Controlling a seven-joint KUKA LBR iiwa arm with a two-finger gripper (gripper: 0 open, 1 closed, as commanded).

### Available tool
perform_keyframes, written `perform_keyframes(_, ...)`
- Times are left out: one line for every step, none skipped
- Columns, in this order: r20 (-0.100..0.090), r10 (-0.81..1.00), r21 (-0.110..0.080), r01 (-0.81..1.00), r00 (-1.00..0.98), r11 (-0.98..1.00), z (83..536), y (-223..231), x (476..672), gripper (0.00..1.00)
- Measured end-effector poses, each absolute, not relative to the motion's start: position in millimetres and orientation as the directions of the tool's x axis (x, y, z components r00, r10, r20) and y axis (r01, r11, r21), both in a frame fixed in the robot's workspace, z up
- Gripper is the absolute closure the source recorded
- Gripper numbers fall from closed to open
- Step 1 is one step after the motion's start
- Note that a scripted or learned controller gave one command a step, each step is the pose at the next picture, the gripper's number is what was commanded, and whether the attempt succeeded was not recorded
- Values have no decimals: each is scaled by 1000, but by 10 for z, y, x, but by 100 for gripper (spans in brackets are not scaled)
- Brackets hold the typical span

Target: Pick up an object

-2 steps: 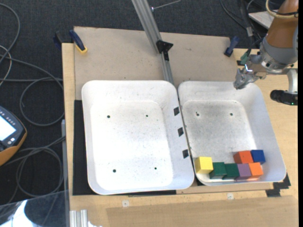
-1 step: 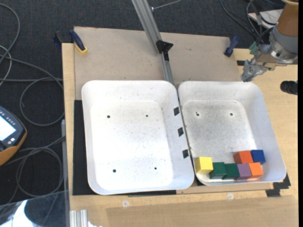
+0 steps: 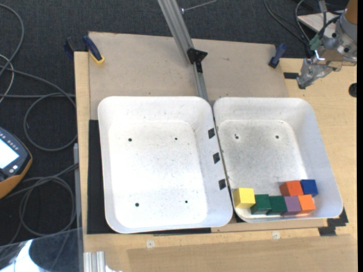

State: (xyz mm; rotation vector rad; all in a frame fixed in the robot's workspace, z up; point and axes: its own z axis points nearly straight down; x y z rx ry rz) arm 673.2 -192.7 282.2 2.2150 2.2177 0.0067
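I judge the yellow block [image 3: 245, 196] light, rigid and smooth-faced; grip it across two opposite flat sides (its free position apart from the other blocks [image 3: 289, 199] suits this). It lies in the right bin [image 3: 317, 130], well below and left of the pincer [image 3: 305, 79]. The pincer hangs beyond the bin, carrying nothing; its opening I cannot tell.
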Motion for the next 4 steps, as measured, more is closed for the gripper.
perform_keyframes(2,1000,-3,1000,-4,4,2674,-1480,6519,100)
perform_keyframes(3,1000,-3,1000,-5,5,2619,-999,6360,100)
perform_keyframes(2,1000,-4,1000,-4,4,2520,-627,6118,100)
perform_keyframes(3,1000,-4,1000,-6,6,2483,-69,5818,100)
